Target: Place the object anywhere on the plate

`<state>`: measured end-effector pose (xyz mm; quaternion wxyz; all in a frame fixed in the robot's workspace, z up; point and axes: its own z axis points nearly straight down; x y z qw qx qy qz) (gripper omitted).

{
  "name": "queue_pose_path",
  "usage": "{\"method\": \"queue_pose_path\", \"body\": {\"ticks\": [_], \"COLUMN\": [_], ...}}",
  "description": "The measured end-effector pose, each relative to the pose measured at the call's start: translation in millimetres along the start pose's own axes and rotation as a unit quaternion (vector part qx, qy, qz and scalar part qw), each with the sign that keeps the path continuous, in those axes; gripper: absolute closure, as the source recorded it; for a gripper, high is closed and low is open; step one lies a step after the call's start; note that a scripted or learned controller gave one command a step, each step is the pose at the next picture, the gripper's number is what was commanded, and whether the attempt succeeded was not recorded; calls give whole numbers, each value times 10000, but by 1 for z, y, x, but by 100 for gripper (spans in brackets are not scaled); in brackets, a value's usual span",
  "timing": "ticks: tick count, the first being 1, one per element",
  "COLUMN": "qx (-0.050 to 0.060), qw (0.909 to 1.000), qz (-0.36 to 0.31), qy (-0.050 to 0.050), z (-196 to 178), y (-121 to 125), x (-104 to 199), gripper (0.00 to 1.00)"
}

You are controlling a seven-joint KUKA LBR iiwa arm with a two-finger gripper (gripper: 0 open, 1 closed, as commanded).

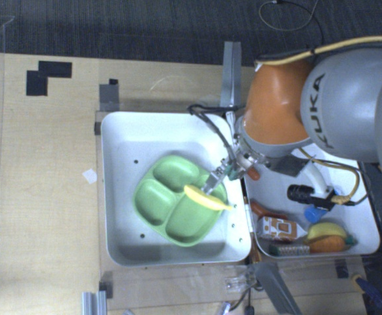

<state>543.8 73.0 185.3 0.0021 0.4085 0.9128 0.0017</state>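
Note:
A green plate with three compartments (pixel 161 192) lies in the left white bin (pixel 122 149). A yellow banana-shaped object (pixel 206 199) rests across the plate's right edge, over the lower right compartment. My gripper (pixel 214 178) reaches down from the right, its thin fingers just above the banana's left end and touching or nearly touching it. The arm's orange band and grey body cover the bins' shared wall above it.
The right bin (pixel 368 241) holds a small box with a printed face (pixel 277 228), a yellow and orange fruit (pixel 327 236), a blue piece (pixel 314 214) and a reddish piece (pixel 260 209). Bare bin floor surrounds the plate on its left and below.

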Motion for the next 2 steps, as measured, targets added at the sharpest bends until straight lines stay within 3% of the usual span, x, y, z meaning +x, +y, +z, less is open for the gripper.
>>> {"method": "queue_pose_path", "body": {"ticks": [2], "qx": [0], "qw": [10000], "qz": [0], "qy": [0], "z": [0], "y": [0], "x": [0], "gripper": [0]}}
